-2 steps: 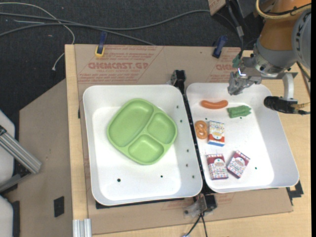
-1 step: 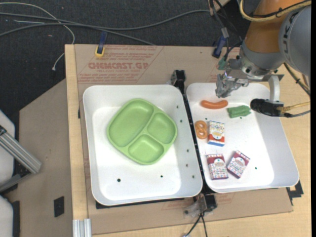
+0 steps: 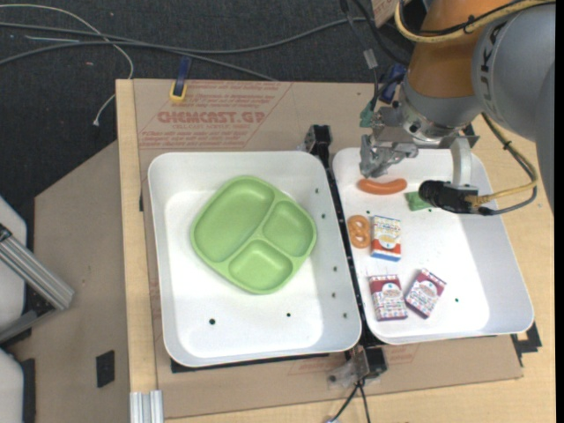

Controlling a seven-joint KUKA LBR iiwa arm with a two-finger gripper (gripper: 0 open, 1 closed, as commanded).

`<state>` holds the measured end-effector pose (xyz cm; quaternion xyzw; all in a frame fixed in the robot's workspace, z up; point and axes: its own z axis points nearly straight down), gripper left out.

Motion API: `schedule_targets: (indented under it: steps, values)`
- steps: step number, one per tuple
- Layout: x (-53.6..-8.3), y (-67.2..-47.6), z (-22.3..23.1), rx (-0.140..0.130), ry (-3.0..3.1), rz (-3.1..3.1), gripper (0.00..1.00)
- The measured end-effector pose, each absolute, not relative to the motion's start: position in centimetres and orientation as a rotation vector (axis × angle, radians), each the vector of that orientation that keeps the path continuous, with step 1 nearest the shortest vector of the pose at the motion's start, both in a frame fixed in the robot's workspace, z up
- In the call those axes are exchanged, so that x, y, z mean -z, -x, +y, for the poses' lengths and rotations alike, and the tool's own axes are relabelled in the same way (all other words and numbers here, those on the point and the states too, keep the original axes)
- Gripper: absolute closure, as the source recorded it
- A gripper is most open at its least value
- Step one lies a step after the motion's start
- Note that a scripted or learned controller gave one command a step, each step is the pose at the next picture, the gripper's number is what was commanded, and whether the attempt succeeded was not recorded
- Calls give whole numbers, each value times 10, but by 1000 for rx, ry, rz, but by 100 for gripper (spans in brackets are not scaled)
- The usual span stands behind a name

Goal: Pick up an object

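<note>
My gripper (image 3: pixel 379 164) hangs over the far left corner of the right bin (image 3: pixel 493 271), its fingertips just above and behind an orange hot dog (image 3: pixel 383 185) that lies on the bin floor. Nothing shows between the fingers. In front of the hot dog lie a pretzel (image 3: pixel 359 230), a small white, red and blue box (image 3: pixel 386 237), and two red snack packs (image 3: pixel 385 297) (image 3: pixel 424 293). A little green piece (image 3: pixel 416 201) sits to the right of the hot dog.
The left bin (image 3: pixel 176 307) holds a light green divided plate (image 3: pixel 254 233). A black clamp (image 3: pixel 316 138) stands at the far end of the seam between the bins. A black part with a yellow cable (image 3: pixel 449 196) reaches over the right bin.
</note>
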<state>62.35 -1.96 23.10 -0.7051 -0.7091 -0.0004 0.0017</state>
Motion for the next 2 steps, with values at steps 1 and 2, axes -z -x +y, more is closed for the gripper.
schedule_targets:
  steps: [1, 2]
  values:
    - [-237, -610, 25, 1, 2212, -2225, 100]
    - [-230, -602, 84, 0, 2211, -2225, 100]
